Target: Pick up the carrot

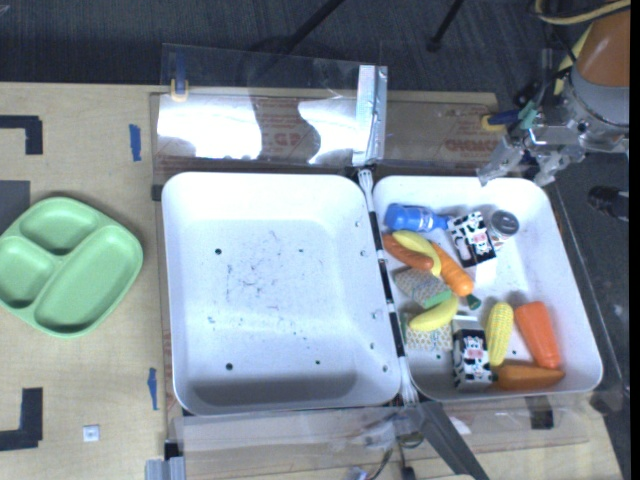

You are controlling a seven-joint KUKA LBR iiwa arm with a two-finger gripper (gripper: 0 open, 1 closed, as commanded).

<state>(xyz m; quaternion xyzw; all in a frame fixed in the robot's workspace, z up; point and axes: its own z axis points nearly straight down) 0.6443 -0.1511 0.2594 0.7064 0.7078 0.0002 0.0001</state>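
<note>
The carrot (pixel 454 268), orange with a small green tip, lies slantwise in the middle of the right bin (pixel 572 268), between a yellow banana (pixel 416 250) and a cow-patterned carton (pixel 472 236). My gripper (pixel 523 168) hangs over the bin's far right corner, well behind and to the right of the carrot. Its fingers stand spread apart with nothing between them.
The right bin also holds a blue bottle (pixel 411 217), a second banana (pixel 433 316), a corn cob (pixel 498 331), two more orange pieces (pixel 538 333), another carton (pixel 470 358) and a grey can (pixel 505 223). The left bin (pixel 270 278) adjoins it. A green divided plate (pixel 65 265) sits far left.
</note>
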